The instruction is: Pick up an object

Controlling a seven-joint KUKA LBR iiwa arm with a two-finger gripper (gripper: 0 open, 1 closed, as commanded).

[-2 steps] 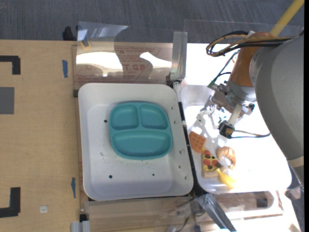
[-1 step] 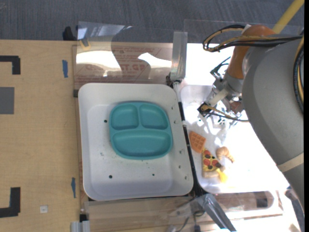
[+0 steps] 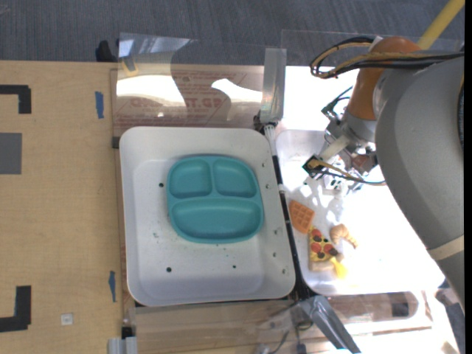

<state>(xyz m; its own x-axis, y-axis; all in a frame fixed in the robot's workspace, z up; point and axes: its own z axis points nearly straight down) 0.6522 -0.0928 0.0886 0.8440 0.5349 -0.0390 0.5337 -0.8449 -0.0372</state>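
Several toy foods lie in the right bin [image 3: 383, 268]: an orange waffle [image 3: 301, 216], a pizza slice [image 3: 320, 251] with red and dark toppings, a tan lumpy piece [image 3: 342, 234] and a small yellow piece [image 3: 339, 269]. My gripper [image 3: 329, 186] hangs over the bin's far left part, just above and right of the waffle. It is washed out against the bright white bin floor. Nothing shows in it.
The left bin [image 3: 140, 198] holds a teal divided plate [image 3: 215, 198]. A dark divider edge [image 3: 284, 212] runs between the two bins. The grey arm [image 3: 420, 146] covers the right bin's right side. Clear plastic panels [image 3: 273, 87] stand behind the bins.
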